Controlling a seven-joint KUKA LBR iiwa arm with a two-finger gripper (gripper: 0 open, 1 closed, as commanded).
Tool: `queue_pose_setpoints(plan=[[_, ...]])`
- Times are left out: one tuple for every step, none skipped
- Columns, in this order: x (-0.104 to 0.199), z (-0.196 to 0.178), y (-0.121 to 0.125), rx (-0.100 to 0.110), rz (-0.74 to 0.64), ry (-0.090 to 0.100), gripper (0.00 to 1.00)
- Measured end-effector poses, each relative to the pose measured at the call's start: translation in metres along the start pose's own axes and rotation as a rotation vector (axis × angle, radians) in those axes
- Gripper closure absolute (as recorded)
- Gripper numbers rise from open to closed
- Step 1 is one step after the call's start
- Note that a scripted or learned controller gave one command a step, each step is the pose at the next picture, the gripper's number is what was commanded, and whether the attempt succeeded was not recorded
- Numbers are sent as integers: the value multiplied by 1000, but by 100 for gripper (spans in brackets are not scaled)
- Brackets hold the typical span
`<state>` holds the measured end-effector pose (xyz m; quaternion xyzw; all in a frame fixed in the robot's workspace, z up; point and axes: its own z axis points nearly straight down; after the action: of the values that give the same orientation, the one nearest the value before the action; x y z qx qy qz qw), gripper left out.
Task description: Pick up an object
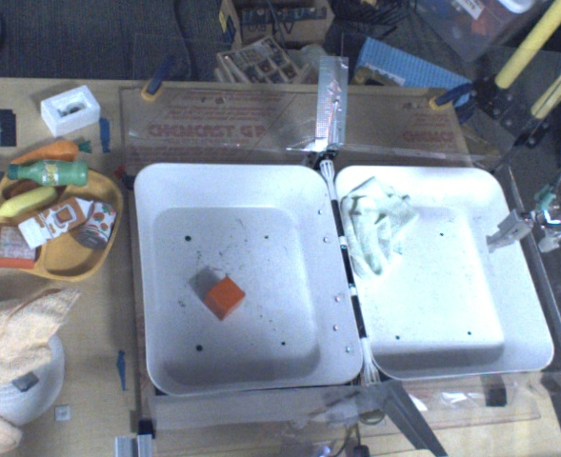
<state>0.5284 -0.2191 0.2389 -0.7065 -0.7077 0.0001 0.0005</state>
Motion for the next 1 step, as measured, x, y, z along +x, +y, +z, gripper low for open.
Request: queue_pose_setpoints(plan=[[-6,-29,20,-4,52,-3,0]])
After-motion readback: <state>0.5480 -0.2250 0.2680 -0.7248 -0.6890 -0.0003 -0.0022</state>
